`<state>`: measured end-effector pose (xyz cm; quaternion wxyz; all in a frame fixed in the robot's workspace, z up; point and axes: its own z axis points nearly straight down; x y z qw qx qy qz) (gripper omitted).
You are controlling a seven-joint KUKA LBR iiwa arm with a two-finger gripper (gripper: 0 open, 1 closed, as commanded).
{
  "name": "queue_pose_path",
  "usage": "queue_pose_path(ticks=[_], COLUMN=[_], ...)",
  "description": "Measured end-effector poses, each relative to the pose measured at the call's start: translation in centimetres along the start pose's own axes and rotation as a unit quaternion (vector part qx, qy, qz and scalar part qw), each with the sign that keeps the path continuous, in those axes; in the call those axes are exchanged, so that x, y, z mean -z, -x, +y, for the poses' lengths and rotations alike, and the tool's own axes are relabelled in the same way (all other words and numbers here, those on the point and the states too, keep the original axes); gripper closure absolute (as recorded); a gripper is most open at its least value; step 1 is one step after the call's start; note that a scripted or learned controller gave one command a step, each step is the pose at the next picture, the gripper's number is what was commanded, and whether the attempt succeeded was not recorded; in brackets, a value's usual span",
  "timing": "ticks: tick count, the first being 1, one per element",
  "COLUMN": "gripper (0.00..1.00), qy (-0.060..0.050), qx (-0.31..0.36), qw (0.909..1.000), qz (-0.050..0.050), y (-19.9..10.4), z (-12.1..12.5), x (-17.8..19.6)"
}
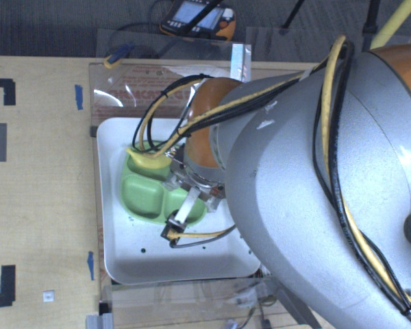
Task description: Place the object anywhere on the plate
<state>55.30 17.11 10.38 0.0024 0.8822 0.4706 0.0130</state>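
**Item record: yellow object at the green plate, left bin**

1. Yellow object (146,161). Curved and soft-looking, possibly a toy banana. It lies at the far-left rim of the plate, touching or overlapping it. The wrist covers its right end, so whether it rests free or is held cannot be told. Judged position: on or at the plate's edge, so the placing step looks close to done, provided the object's weight is borne by the plate and not the bin floor.

2. Green plate (142,196). Rounded with raised lips, apparently divided into sections. It sits left of centre in the bin. Its right part is under the robot's wrist.

3. Gripper (185,178). It hangs directly over the plate's far-right part, low and tilted, which suits a set-down. The wrist hides it from above, so whether it is apart, together or clamped on anything cannot be told.

4. White bin (108,211). Shallow, it holds the plate. Its near floor is bare apart from a few dark specks (144,251).

5. Arm (315,184). Grey with an orange band, it reaches in from the right and takes up the right of the view.

6. Bench (41,184). Pale wood, with blue tape tabs (79,96) and black corner marks (5,91), probably for positioning.

7. Handheld controller (195,16). It lies on the floor at the far side, well apart from the work.
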Motion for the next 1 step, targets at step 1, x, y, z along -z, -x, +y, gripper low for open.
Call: queue_pose_path(ticks=[1], gripper=[0.0], qy=[-0.009], qx=[0.021], qw=[0.9997], qz=[-0.011], y=[6.36], z=[5.87], x=[8.07])
